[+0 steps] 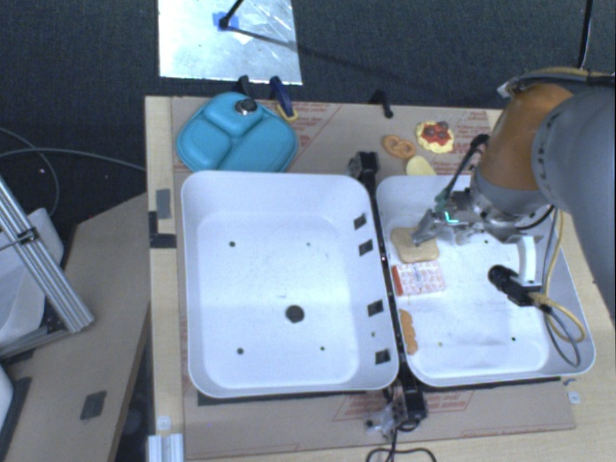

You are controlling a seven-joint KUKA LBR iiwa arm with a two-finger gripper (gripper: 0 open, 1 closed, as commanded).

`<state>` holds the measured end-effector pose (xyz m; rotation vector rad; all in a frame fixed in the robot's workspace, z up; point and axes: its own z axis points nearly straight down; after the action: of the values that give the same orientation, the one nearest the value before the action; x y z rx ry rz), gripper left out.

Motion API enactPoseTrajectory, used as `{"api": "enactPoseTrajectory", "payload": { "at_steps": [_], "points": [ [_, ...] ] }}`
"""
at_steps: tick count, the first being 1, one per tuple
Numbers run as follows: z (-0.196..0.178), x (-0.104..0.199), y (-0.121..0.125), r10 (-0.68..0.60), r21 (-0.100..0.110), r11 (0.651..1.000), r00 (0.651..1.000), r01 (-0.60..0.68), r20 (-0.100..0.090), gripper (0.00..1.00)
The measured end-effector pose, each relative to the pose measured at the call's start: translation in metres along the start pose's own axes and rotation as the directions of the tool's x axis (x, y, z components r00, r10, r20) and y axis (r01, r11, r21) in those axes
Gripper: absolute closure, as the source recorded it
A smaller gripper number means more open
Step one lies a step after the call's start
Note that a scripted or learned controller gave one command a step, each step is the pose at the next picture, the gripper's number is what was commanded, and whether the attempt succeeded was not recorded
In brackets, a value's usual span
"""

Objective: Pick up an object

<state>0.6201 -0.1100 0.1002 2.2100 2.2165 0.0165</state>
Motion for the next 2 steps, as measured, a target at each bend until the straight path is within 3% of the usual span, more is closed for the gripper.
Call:
{"api": "enactPoseTrajectory", "payload": {
  "at_steps": [1,2],
  "points": [
    [-0.008,0.029,0.052,-0.005,0.008,1.000,1.000,0.005,0.000,0.00],
    [-0.090,0.117,0.021,-0.007,0.007,1.000,1.000,0.007,-0.003,0.00]
  ]
}}
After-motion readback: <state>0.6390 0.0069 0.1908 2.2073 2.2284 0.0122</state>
